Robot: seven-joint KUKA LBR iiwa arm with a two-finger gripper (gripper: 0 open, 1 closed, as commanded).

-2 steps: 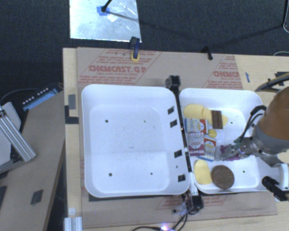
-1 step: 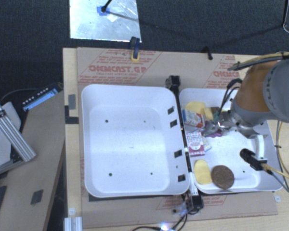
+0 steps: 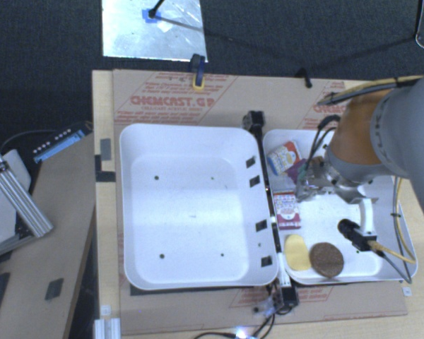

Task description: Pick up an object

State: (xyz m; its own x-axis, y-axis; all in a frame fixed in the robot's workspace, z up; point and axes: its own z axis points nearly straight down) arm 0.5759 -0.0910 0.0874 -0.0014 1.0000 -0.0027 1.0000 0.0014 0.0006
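Right bin, far half. My gripper hangs low over the white floor here, the wrist coming in from the right side with the orange band above it. Whether my grip stands open or closed I cannot tell from this angle; the tip is a dark, crowded blur, and nothing can be made out held in it. Four things lie in this bin, all along its left wall. Blue, white and red packet: far corner, just beyond my tip and near it. Red and white box: lying flat against the wall, just on the near side of my tip, very close; contact not readable. Yellow lump: near corner, just past the box. Brown disc: flat on the floor, right beside the yellow lump, edges about touching. Left bin: sits alongside, well apart from me, white floor with a few small dark spots. Black clips run down the join between the two bins. Both bins rest on a tan sheet with red lettering.
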